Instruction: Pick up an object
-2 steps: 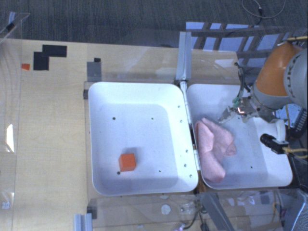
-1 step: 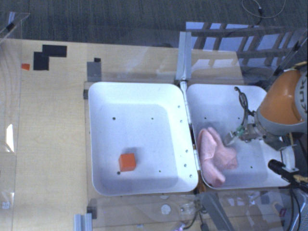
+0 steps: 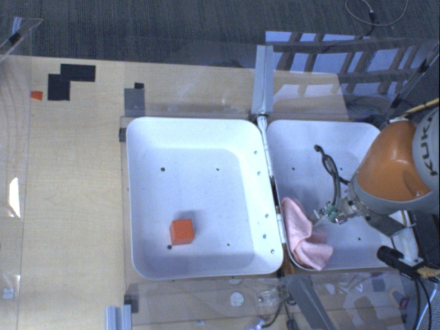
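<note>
Your nearest candidate is the pink cloth [image 3: 304, 238], crumpled at about seven o'clock in the right bin [image 3: 302, 143], against its left wall. It looks soft, light and limp, so pinch a raised fold rather than an edge. The hand [image 3: 335, 212] hangs just beside it, toward three o'clock; you cannot tell its opening. An orange block [image 3: 182, 232], stiff and small, sits at seven o'clock in the left bin [image 3: 148, 184].
</note>
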Robot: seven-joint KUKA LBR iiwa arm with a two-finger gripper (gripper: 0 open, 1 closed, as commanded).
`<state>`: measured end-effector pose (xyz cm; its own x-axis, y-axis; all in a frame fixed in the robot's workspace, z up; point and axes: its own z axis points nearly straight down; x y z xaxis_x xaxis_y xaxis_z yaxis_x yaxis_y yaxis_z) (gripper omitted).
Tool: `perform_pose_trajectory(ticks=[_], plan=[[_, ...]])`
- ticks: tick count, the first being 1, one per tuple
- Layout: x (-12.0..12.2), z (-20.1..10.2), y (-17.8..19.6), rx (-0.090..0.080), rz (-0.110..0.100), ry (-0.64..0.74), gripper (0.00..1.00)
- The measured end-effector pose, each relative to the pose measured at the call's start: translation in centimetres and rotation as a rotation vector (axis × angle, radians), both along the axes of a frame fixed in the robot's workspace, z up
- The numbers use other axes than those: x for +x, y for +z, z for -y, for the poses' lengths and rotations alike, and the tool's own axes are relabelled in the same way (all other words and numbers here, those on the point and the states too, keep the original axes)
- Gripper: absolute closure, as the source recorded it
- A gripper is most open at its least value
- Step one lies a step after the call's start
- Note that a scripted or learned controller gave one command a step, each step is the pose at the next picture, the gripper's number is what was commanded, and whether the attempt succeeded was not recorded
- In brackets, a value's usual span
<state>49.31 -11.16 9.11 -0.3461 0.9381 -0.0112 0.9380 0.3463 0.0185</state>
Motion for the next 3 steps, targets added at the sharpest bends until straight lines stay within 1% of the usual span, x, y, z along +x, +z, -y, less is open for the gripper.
perform_pose_trajectory(ticks=[1,2,3], plan=[[5.4,1.9,4.2,0.005,-0.012,-0.126,0.00],[1.4,-1.6,5.9,0.007,-0.015,-0.218,0.00],[0.9,-2.2,0.1,0.005,0.000,-0.149,0.00]])
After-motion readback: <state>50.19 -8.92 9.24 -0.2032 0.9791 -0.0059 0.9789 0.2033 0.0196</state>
